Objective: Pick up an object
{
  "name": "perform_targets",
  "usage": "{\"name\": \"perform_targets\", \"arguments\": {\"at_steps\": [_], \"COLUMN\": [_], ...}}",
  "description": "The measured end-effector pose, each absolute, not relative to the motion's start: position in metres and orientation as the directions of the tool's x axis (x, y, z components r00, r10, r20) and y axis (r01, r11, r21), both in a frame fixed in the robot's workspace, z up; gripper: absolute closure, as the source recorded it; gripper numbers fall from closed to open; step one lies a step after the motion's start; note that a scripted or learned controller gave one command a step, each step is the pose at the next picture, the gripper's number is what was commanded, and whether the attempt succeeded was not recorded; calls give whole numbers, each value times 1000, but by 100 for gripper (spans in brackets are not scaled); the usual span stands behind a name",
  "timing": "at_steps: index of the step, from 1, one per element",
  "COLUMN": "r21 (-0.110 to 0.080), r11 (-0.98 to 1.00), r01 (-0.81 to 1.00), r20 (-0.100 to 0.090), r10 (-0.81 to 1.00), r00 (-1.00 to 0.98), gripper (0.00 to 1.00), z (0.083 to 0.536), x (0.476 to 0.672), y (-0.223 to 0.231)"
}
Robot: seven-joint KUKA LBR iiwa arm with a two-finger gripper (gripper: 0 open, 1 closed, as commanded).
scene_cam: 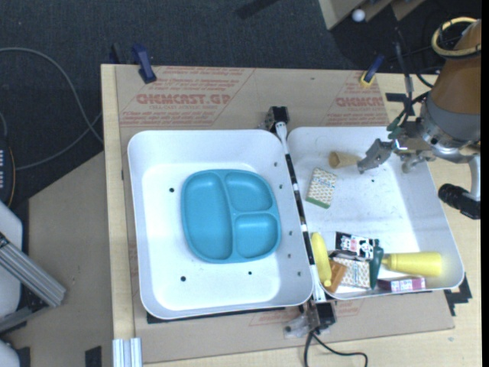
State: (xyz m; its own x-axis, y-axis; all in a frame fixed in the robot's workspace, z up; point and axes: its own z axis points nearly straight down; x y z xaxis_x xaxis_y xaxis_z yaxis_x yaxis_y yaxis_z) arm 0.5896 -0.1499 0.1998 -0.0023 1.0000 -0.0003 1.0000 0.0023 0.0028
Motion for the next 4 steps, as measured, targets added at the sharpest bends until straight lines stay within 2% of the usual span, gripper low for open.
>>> {"name": "perform_targets", "arguments": {"at_steps": [1, 2, 3, 4], "r21": [2, -3, -23, -18], "r11": [3, -1, -4, -2], "r01": [1000, 1000, 1000, 1000], "r20": [1, 0, 1, 2], "r10": [1000, 1000, 1000, 1000], "r00": [-3, 1, 4, 2], "gripper": [0, 0, 0, 0], "z": [185, 84, 81, 82], "x": [638, 654, 661, 663], "y": [-60, -94, -94, -99]}}
